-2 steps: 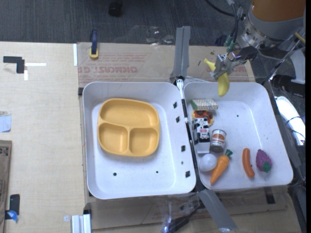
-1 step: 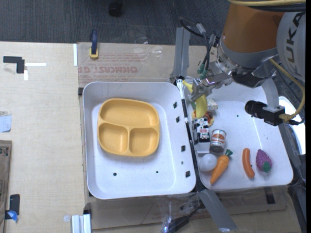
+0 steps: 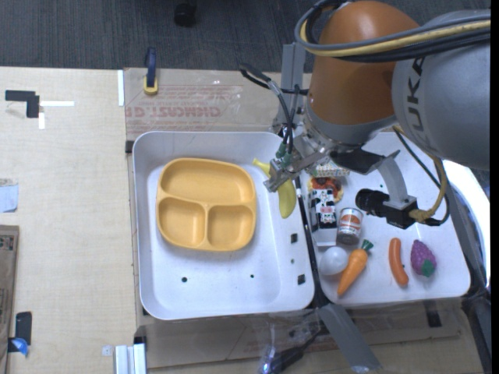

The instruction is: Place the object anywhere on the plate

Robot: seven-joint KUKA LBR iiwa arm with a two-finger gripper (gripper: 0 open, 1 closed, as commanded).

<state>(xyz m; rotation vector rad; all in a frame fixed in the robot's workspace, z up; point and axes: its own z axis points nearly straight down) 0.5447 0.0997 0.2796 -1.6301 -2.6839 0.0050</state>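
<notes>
Pincer (image 3: 282, 170) grips banana (image 3: 285, 195) over left bin (image 3: 218, 298), just right of yellow plate (image 3: 207, 203).

Plate (image 3: 207, 203) is looking like matt yellow plastic, bins (image 3: 210, 291) showing smooth white plastic. Banana (image 3: 286, 195) at the fingers is reading as slightly glossy; arm shell (image 3: 359, 61) is shining orange.

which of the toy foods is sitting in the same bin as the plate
The yellow banana, lying in the left bin just right of the yellow plate. The carrot, the red sausage and the purple fruit lie in the right bin.
</notes>
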